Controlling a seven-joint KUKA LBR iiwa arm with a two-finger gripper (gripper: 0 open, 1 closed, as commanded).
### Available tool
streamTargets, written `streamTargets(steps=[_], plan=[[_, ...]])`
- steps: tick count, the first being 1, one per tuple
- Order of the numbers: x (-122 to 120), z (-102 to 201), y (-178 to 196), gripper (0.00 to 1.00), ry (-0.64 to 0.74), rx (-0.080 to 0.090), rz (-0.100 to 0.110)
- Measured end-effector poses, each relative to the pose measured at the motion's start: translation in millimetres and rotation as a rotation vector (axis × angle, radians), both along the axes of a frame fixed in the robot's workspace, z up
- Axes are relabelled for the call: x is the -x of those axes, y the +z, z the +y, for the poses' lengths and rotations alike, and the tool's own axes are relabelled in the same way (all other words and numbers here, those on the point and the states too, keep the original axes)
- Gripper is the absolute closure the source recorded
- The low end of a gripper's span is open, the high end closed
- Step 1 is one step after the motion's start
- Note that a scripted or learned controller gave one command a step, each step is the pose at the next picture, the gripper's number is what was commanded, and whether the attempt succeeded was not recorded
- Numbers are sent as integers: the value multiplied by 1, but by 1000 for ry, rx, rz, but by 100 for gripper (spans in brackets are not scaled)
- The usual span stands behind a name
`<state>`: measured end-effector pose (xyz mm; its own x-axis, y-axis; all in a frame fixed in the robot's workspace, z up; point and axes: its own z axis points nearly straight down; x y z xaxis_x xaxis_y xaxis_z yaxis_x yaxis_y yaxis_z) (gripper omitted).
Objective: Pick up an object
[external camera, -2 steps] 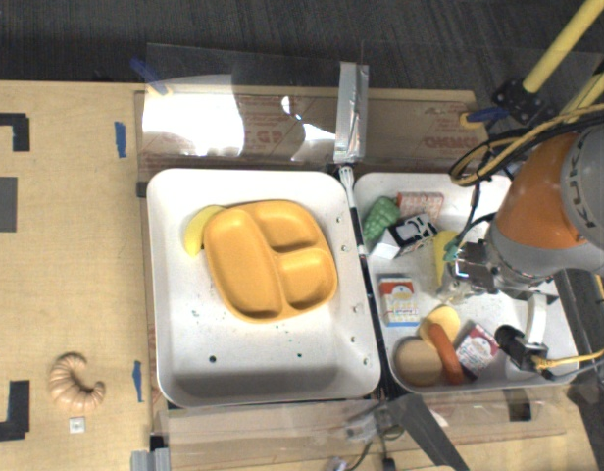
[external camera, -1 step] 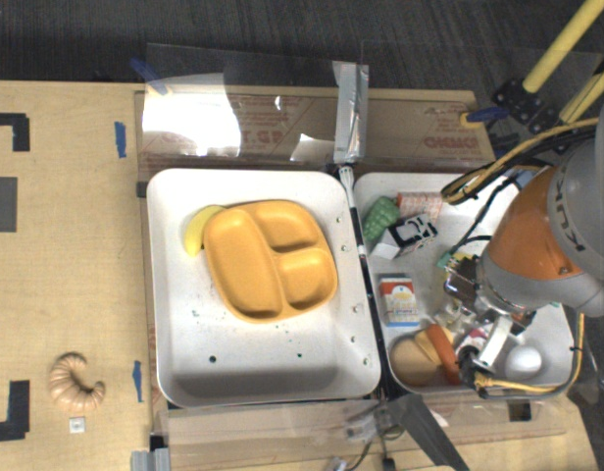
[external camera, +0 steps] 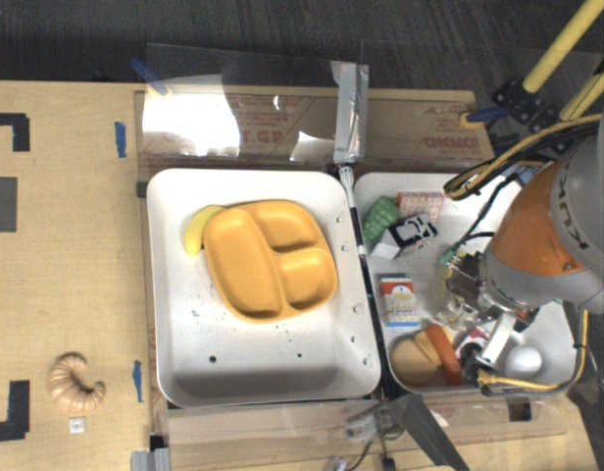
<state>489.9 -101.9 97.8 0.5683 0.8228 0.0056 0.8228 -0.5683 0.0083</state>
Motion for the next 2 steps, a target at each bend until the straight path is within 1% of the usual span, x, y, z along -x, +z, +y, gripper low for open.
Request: streamTargets(steps=[1, 2], plan=[[-51, 17, 88, 100, 246, 2, 7], [-87, -3, 154, 100, -184, -1, 9]])
